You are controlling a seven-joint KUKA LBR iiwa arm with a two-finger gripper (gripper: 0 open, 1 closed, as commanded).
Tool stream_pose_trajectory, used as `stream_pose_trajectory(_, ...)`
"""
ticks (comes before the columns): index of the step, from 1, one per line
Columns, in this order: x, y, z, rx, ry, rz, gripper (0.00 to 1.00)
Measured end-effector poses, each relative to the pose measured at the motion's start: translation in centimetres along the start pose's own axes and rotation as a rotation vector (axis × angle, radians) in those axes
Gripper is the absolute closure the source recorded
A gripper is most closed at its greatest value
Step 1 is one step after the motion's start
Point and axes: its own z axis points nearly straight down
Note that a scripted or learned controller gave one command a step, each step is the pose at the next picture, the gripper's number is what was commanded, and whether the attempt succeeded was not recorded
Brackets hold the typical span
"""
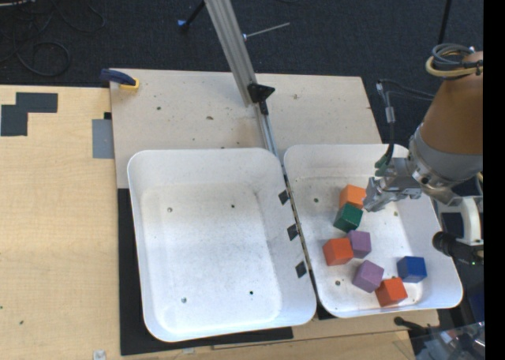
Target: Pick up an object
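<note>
The end effector (pixel 377 193) hangs over the right bin (pixel 316 165), just beside the orange block (pixel 353 195) and green block (pixel 347 217); whether it grips anything, I cannot tell.

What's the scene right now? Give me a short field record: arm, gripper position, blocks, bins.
arm: reaches in from the right, over the right bin
gripper: low, just right of the orange block and green block; no block seen between its fingers
blocks: seven, all in the right bin: three orange, two purple, one green, one blue
left bin: white, speckled floor
</note>
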Motion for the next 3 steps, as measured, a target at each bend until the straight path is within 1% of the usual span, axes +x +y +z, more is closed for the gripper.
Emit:
stream_pose_trajectory(2, 10.0, 3.0, 1.0, 0.001, -0.001, 0.001, 1.0)
stream_pose_trajectory(3, 14.3, 2.6, 0.8, 0.003, -0.001, 0.001, 1.0)
